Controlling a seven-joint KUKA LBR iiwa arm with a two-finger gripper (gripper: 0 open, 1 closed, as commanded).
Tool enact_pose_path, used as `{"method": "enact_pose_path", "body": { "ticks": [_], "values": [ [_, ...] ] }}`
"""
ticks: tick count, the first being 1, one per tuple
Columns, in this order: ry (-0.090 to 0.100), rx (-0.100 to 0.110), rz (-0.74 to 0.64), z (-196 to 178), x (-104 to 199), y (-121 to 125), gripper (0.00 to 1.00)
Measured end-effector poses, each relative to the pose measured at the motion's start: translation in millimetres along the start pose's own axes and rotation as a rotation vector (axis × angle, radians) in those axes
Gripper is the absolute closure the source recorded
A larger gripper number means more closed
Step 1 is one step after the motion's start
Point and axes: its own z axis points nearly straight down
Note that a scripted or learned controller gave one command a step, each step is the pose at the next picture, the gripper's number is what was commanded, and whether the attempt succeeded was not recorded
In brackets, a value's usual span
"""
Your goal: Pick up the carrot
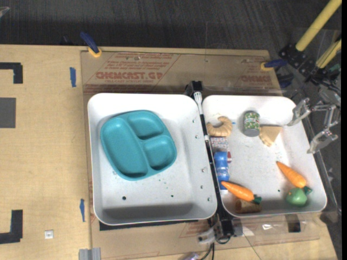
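Two orange carrots lie in the right bin (282, 106). One carrot (237, 190) rests near the front left, its green top pointing right. The other carrot (290, 173) lies slanted near the right wall, just above a green round fruit (296, 197). My gripper (309, 126) hangs over the bin's right rim, up and to the right of that second carrot. Its two metal fingers stand apart with nothing between them, so it is open.
The right bin also holds a croissant (220, 126), a small green-labelled can (251, 122), a bread wedge (269, 135), a blue bottle (220, 163) and a brown block (246, 206). A teal divided plate (138, 143) sits in the left bin (108, 199).
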Motion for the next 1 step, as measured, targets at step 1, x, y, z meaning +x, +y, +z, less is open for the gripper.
{"method": "enact_pose_path", "body": {
  "ticks": [1],
  "values": [
    [0.008,-0.007,0.014,110.2,55.1,20.9,0.00]
  ]
}}
